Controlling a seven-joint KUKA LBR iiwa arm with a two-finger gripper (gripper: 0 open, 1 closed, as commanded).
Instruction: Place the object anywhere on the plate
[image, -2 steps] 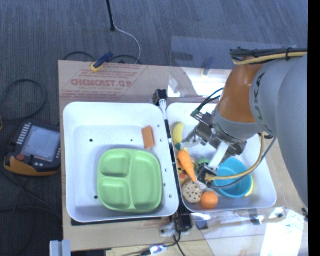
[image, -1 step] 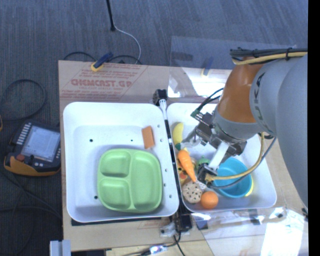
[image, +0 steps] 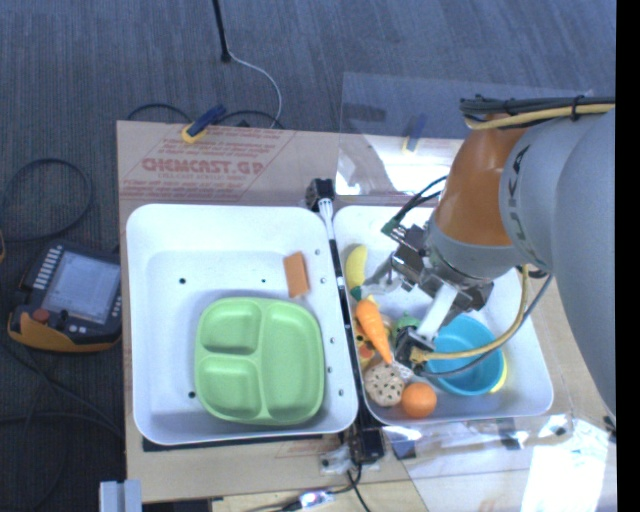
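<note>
I see my grey arm (image: 570, 170) reaching in from the right, its orange band (image: 485, 190) sitting just above the wrist. The wrist is bent downward and toward the left, so the gripper (image: 408, 348) hangs low at its end. From here its tips point down and leftward.

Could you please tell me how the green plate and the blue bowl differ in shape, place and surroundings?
The green plate is flat, squarish and split into three compartments; the blue bowl is round, deeper and undivided. The plate lies in the left bin with just a small orange block nearby, while the bowl sits in the right bin, crowded by a carrot, cookie and orange. The pincer hangs beside the bowl. Both are plain, single-coloured dishes.
</note>
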